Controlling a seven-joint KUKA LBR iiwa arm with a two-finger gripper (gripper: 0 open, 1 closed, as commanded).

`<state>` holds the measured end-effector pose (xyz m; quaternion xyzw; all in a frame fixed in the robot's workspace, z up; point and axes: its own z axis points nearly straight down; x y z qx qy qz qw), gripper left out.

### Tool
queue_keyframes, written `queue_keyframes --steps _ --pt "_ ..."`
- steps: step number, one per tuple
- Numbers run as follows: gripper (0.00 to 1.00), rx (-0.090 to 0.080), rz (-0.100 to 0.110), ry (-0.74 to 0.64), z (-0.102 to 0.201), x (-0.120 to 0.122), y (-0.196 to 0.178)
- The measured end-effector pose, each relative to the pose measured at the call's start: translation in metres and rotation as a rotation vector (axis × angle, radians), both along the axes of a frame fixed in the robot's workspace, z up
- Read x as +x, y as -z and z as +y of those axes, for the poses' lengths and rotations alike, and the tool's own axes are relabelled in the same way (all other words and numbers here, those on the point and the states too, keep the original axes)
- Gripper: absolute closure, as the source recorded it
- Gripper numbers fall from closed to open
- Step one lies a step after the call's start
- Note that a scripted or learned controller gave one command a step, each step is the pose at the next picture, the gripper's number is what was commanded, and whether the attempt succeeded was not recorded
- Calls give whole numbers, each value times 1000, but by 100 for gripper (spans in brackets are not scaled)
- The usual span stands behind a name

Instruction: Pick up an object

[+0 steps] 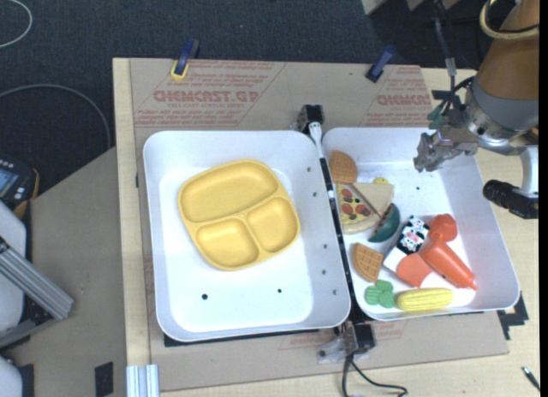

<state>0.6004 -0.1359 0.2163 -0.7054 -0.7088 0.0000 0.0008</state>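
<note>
The right bin (479, 216) holds several toy foods: a bun (343, 166), a pizza slice (356, 205), a sandwich wedge (378, 190), a waffle (367, 260), a cow-print carton (414, 234), an orange carrot (446, 259), a corn cob (422, 299) and a green piece (378, 293). My gripper (425, 156) hangs over the bin's far right part, above bare white floor, with nothing seen between its fingers. It is up and right of the food pile, apart from every item.
The left bin (171, 284) carries a yellow divided plate (238, 213). Clamps sit on the board's far edge, blue-yellow (181, 62) and blue (379, 65). A black fitting (311, 118) stands where the bins meet. The arm's black side part (512, 198) overhangs the right bin's rim.
</note>
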Motion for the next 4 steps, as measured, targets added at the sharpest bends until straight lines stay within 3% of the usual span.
queue_keyframes --steps 1,2,3,4 --pt "100 0 1 0 60 4 3" --pt "100 0 -5 -2 112 25 -3" --pt "100 0 0 -1 171 19 -3" --pt "100 -2 -2 3 179 23 0"
